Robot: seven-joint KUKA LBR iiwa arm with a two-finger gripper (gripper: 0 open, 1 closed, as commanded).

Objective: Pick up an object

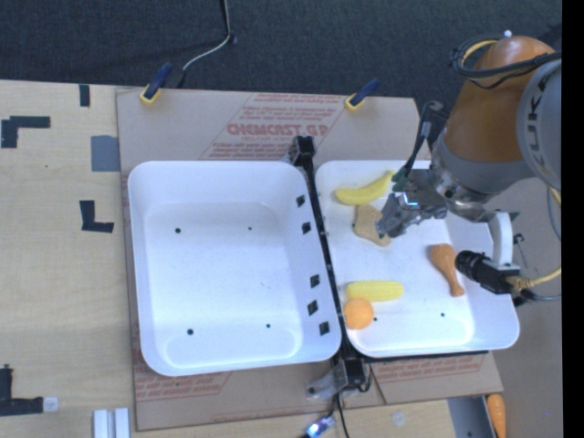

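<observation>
Bread-like tan chunk (368,225) is the thing the gripper is at; it lies in the right bin (412,338), near that bin's back left part, just below the banana.

Now from biggest to smallest. The brown cardboard sheet (265,126) lies under both bins. On it sits the left bin (219,263), white and shallow, touching the right bin along a black strip between them. The right bin is a bit smaller and holds all the toys. The grey arm (497,89) with its orange band comes in over the right bin's far right corner.

The gripper (394,217) hangs low over the right bin's back half, right at the tan chunk's right edge. Its dark fingers point down at the chunk, but they are too blurry and dark for me to tell if they are spread or pinched.

The yellow banana (365,190) lies by the right bin's back wall. A yellow corn cob (374,290) lies near the right bin's front left. A brown drumstick (444,267) lies by the right bin's right side. A small orange ball (359,314) sits in the right bin's front left corner, just touching the corn.
</observation>
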